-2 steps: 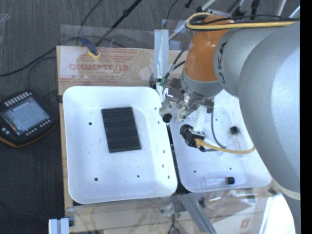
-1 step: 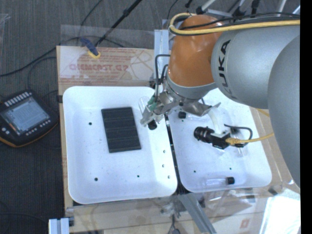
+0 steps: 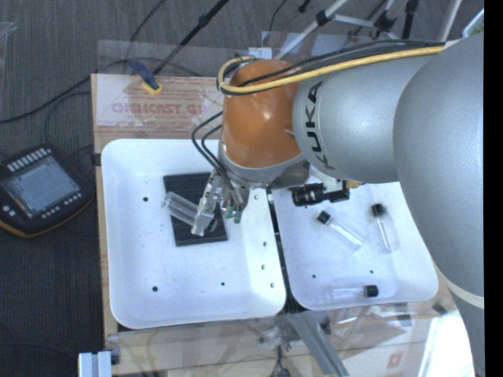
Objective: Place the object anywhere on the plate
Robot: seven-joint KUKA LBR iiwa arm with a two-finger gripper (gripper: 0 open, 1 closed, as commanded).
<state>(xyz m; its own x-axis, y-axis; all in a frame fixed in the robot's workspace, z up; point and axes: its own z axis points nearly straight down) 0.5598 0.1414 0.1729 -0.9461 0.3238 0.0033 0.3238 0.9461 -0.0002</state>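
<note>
Vial [image 3: 182, 206] lies on black plate [image 3: 192, 209], beside gripper [image 3: 211, 210]; grip state unclear.

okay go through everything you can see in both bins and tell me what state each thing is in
black plate: flat in the left bin.
clear vial: lying on the plate, beside the tool.
tool: low over the plate.
three black-capped vials: lying loose in the right bin.
teach pendant: screen lit, left of the bench.
</note>
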